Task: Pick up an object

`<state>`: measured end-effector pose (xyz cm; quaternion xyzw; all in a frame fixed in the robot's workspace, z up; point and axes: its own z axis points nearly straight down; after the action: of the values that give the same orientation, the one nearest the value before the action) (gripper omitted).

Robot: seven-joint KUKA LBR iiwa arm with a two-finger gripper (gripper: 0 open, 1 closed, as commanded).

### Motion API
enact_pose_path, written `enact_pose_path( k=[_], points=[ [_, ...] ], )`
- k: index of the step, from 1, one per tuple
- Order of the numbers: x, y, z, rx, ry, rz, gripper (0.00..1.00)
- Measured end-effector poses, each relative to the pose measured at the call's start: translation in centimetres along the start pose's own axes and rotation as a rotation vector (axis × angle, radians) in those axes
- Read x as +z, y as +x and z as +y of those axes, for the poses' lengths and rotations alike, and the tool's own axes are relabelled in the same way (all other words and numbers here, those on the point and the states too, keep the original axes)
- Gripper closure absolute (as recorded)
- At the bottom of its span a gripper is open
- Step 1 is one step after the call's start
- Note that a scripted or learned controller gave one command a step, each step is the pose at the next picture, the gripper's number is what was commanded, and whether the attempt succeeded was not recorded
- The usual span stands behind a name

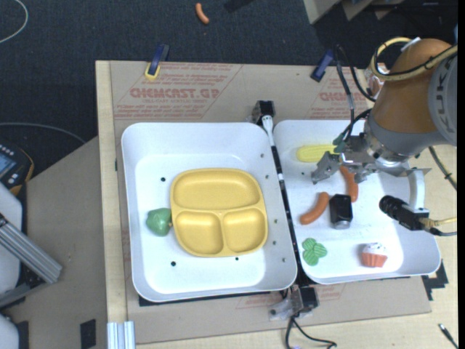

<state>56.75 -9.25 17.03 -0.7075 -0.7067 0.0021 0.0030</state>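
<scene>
Gripper [338, 167] above right bin [414, 257] (beside orange sausage [314, 208]).

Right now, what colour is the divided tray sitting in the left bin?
Yellow. The divided tray shows clearly in the camera view, in the left bin.

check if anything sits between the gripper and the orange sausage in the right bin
Nothing visible does. The gripper hangs over the right white bin, and the orange toy sausage lies just below-left, with bare bin floor between them.
</scene>
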Motion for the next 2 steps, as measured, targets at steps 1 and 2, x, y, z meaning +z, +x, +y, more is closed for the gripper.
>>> enact_pose_path(
  k=[1,2],
  points=[
    [6.4,-0.2,-0.2,-0.001,0.001,0.0,0.0],
    [8.7,-0.1,-0.3,-0.001,-0.002,0.0,0.0]
  ],
)
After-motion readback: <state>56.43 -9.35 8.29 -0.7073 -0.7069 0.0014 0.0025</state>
